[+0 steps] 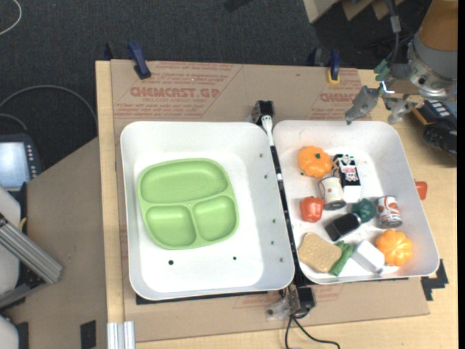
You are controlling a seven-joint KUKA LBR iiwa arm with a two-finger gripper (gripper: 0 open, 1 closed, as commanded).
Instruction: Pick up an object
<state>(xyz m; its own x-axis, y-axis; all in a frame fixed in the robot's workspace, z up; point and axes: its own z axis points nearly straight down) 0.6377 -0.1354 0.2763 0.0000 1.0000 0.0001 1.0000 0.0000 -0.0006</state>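
Note:
My gripper (376,112) hangs at the top right, over the far rim of the right bin (411,167). Its fingers (359,106) are spread open and hold nothing. In that bin lie several small items: an orange pumpkin (314,161), a black-and-white carton (348,170), a small can (332,193), a red pepper (311,209), a dark green piece (365,209), a black block (341,226), a red-and-white can (389,211), a second orange fruit (393,246), a bread slice (318,252) and a white block (369,257). All of them lie nearer the camera than the gripper.
The left bin (138,151) holds a green divided plate (189,202). Both bins rest on a cardboard sheet (182,86) clamped at its far edge. A black divider bar (275,167) runs between the bins. Cables and dark gear (442,126) lie at the far right.

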